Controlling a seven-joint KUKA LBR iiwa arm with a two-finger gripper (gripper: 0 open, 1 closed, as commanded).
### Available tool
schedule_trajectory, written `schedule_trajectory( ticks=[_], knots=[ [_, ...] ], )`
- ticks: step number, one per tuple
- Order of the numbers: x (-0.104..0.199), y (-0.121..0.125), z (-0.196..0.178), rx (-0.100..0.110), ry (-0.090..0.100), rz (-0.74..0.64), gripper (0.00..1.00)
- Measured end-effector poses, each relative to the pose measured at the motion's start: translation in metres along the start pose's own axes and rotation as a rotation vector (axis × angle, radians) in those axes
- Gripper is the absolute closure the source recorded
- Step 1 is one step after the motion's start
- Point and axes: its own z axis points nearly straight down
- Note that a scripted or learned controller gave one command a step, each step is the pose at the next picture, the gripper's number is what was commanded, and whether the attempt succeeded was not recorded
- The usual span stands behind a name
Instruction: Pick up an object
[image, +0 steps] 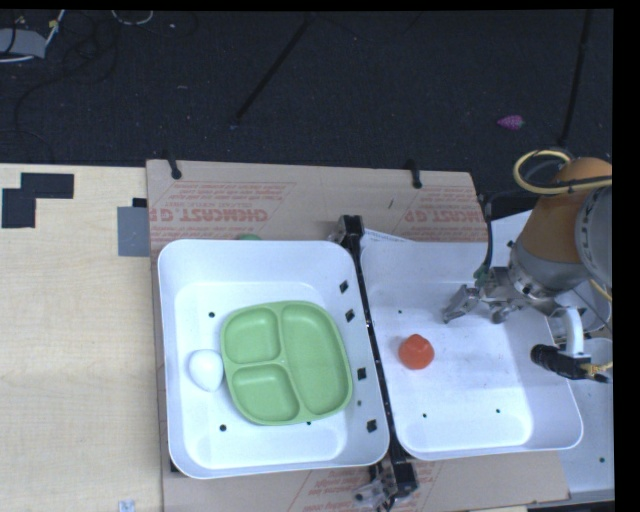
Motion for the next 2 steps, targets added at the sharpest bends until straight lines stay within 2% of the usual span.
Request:
schedule_trajectory(
  ticks=[1,2],
  knots=[
    [0.0,0.0,-0.011,-0.001,0.0,-0.001,1.0],
    [-0.003,-0.001,-0.054,-0.006,-0.002,0.003,1.0]
  ],
)
